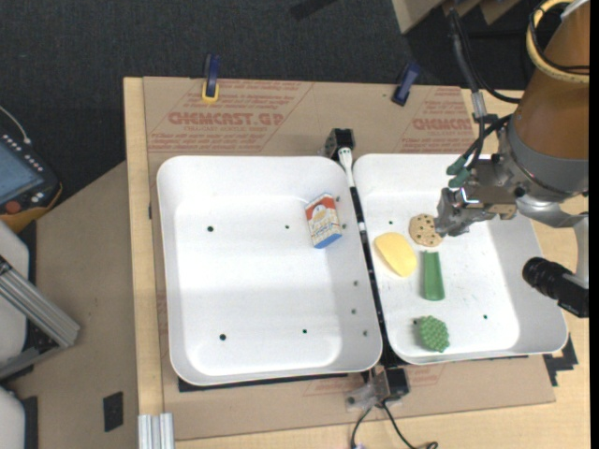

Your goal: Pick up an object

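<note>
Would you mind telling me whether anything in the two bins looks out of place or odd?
Nothing looks spilled or damaged. The small carton sits alone in the left bin, while the other items cluster in the right bin near the gripper.

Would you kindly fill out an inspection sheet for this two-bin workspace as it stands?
Surface: left bin and right bin, white, side by side on a cardboard sheet.
Job's things: small carton in the left bin; cookie, yellow piece, green stick and green knobbly piece in the right bin.
Clutter: nothing seen.
Grippers: gripper low beside the cookie.
Cables: cable at the front edge.
Surroundings: two clamps at the back.
</note>
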